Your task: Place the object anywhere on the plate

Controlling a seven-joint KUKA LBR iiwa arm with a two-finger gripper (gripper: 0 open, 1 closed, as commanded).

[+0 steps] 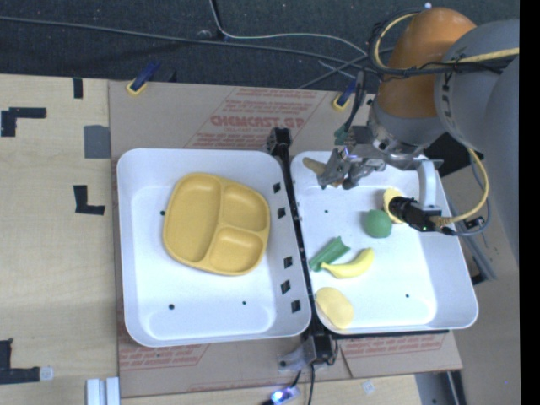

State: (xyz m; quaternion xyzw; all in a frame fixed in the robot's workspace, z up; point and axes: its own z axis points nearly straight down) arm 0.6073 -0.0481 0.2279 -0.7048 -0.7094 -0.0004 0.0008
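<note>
A yellow plate (216, 224) with three compartments lies in the left bin (143, 302). In the right bin (422, 298) lie a green round piece (378, 224), a yellow banana (351, 265), a green pod (328, 253) and a pale yellow oval piece (336, 307). My gripper (341, 174) hangs over the right bin's far left corner, apart from all of these. A yellow piece (392, 201) partly shows behind a black part of the arm.
A black divider (289, 226) with clips runs between the two bins. Cables (253, 36) cross the dark floor behind the bench. The grey and orange arm (439, 66) fills the upper right. Brown cardboard (245, 116) lies under the bins.
</note>
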